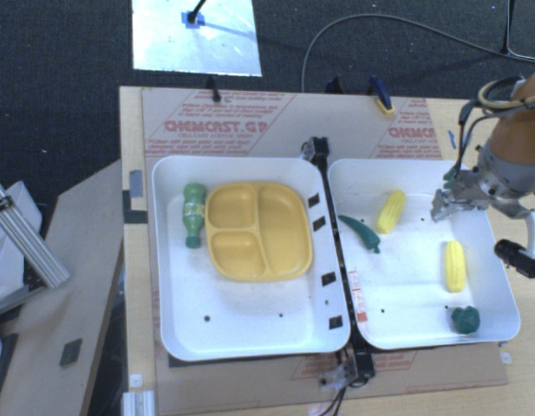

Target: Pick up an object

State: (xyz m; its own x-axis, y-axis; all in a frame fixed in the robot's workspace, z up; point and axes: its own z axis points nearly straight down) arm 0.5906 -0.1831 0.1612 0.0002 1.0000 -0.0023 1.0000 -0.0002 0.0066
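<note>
The right bin (406,319) holds a yellow corn cob (390,211) near its far side, a green chili pepper (362,232) beside it, a second corn cob (455,265) toward the right, and a dark green lump (465,320) in the near right corner. My gripper (449,202) hangs over the far right part of this bin, right of the first cob and above the second. No object shows at its tip.
The left bin (241,328) carries a yellow divided plate (257,230) and a green bottle (193,214) lying along its left side. A black divider (332,250) runs between the bins. The arm's orange band (518,141) sits at the right edge.
</note>
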